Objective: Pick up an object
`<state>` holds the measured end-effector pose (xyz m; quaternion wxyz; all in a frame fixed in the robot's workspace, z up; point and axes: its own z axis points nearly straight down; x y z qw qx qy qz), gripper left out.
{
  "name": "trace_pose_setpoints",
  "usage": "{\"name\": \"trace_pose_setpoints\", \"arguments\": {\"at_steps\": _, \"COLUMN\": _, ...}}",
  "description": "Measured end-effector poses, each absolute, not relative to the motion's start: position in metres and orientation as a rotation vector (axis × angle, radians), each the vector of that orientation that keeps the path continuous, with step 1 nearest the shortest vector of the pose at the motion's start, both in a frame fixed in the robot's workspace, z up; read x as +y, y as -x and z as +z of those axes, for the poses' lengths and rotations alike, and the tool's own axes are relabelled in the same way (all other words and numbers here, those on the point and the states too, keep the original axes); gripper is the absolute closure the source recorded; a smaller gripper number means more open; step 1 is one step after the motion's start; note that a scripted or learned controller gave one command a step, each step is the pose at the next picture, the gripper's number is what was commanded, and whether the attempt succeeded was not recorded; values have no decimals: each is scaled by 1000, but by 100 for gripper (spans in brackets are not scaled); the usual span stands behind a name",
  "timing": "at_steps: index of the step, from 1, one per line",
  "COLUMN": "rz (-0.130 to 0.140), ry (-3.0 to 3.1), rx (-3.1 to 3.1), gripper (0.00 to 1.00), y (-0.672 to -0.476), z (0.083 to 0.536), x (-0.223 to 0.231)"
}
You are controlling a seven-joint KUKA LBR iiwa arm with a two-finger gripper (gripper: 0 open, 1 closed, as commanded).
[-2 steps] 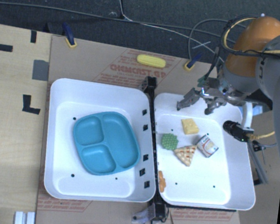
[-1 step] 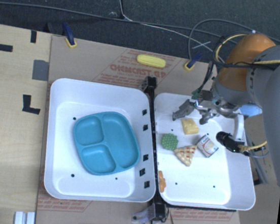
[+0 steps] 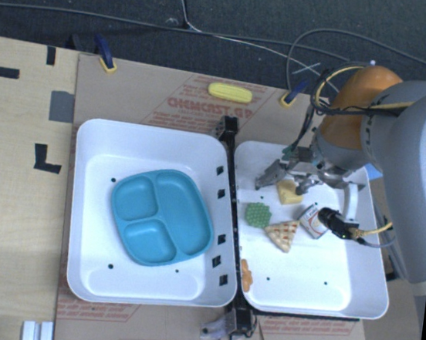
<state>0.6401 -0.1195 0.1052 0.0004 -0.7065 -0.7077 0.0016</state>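
My gripper (image 3: 286, 184) hangs over the upper left part of the right bin (image 3: 336, 298), its two dark fingers spread open. A pale yellow cheese-like block (image 3: 290, 195) lies on the bin floor just below and between the fingertips, not lifted. Slightly nearer the front rest a green knobbly piece (image 3: 258, 214) and a tan pizza-slice wedge (image 3: 282, 234). A small orange bit (image 3: 245, 274) lies at the bin's front left edge.
The left bin (image 3: 99, 150) holds a blue divided plate (image 3: 161, 216). A yellow oblong object (image 3: 229, 92) lies on the cardboard behind the bins. The arm's grey body looms over the right bin's right side.
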Motion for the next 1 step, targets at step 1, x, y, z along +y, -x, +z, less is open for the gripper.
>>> {"name": "trace_pose_setpoints", "arguments": {"at_steps": 1, "rz": -12, "ry": 2230, "rx": -2239, "gripper": 0, "y": -645, "z": 91, "x": -120}}
